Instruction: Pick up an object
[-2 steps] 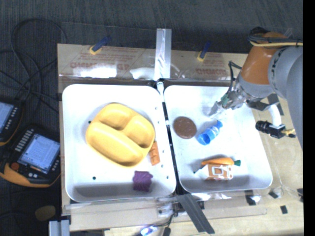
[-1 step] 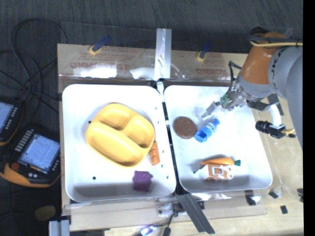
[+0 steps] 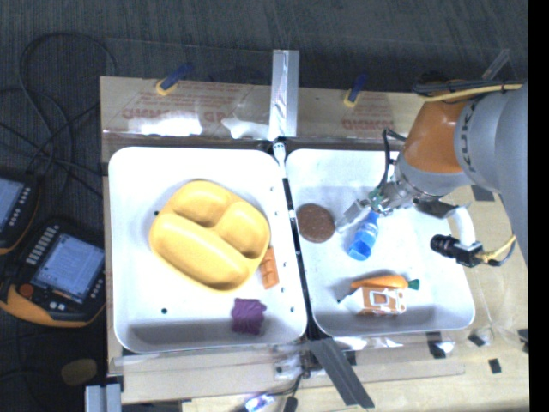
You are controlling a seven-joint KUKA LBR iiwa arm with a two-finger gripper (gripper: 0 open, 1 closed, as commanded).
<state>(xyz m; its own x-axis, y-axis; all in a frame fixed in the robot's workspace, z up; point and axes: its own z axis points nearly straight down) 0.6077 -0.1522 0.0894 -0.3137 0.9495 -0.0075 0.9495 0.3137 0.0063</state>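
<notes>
Jaws of the grey-and-orange arm hang low over the right bin, directly above the blue bottle; whether they stand apart or together cannot be told at this slant. Bottle lies tilted just below them, apparently not yet gripped. Just left of the bottle sits a brown disc; below it, near the bin's front wall, an orange toy. Well left of the bottle, in the left bin, rest a large yellow mould and a purple block. Judged a reach in progress: next move calls for closing squarely across the bottle, then lifting.
</notes>
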